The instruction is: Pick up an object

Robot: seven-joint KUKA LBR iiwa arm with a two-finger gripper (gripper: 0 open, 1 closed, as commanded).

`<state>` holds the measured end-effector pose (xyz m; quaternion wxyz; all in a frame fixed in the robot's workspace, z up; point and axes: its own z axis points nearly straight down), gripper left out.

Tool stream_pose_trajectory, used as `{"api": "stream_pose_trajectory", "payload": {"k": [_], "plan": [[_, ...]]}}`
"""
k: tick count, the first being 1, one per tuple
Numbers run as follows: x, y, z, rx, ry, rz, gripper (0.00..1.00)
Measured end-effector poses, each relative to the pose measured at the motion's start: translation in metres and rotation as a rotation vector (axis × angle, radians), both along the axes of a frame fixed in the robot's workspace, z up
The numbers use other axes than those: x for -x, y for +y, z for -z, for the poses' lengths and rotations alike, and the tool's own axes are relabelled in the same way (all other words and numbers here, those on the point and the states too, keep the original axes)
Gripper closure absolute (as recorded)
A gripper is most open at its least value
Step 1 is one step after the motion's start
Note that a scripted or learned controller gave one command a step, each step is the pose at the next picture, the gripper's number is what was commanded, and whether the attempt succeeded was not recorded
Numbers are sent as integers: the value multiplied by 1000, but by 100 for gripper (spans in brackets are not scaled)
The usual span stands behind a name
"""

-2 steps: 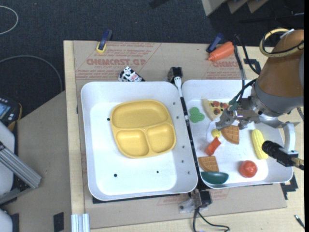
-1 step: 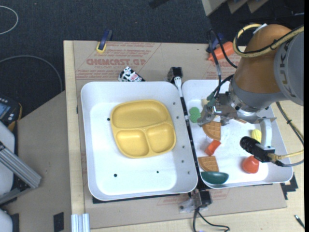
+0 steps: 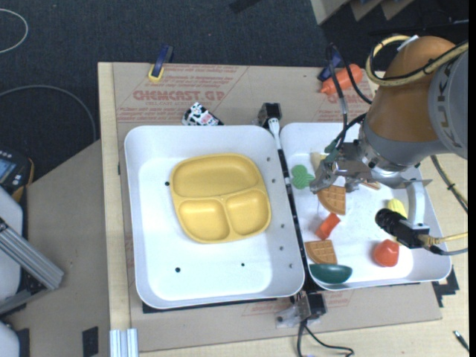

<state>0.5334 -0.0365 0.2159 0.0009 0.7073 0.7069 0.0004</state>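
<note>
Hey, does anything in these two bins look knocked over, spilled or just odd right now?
Nothing looks spilled or broken. The yellow divided tray lies flat but turned askew in the left bin. The dark green scoop sits against the right bin's near rim, right at the edge.

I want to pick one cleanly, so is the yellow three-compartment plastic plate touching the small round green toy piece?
Apart. The camera view shows the yellow three-compartment plastic plate in the left white bin and the small round green toy piece across the rims in the right white bin.
</note>
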Motion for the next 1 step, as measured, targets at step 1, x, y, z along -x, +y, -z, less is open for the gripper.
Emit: {"api": "stream_pose_trajectory", "payload": {"k": [1], "plan": [[-1,11,0,-1,0,-2,100]]}}
